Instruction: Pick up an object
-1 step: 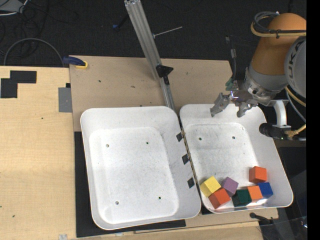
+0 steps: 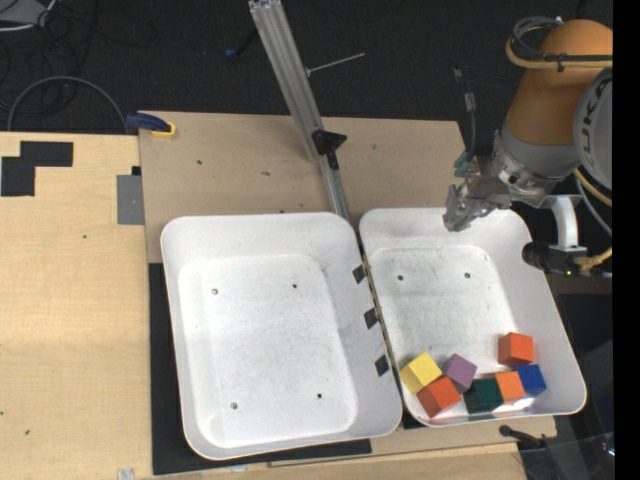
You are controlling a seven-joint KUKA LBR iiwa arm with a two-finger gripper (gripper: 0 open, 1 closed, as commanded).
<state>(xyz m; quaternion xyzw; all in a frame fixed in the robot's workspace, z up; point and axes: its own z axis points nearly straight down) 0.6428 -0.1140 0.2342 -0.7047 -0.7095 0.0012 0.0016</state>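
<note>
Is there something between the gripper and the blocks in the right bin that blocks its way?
Nothing visible does. The gripper is over the far edge of the right bin; the blocks sit clustered in its near corner, and only bare bin floor lies between them.

Two white bins (image 2: 265,233), seven blocks: two orange (image 2: 516,348), one red (image 2: 438,396), yellow (image 2: 422,370), purple (image 2: 460,370), green (image 2: 484,395), blue (image 2: 532,379)
</note>
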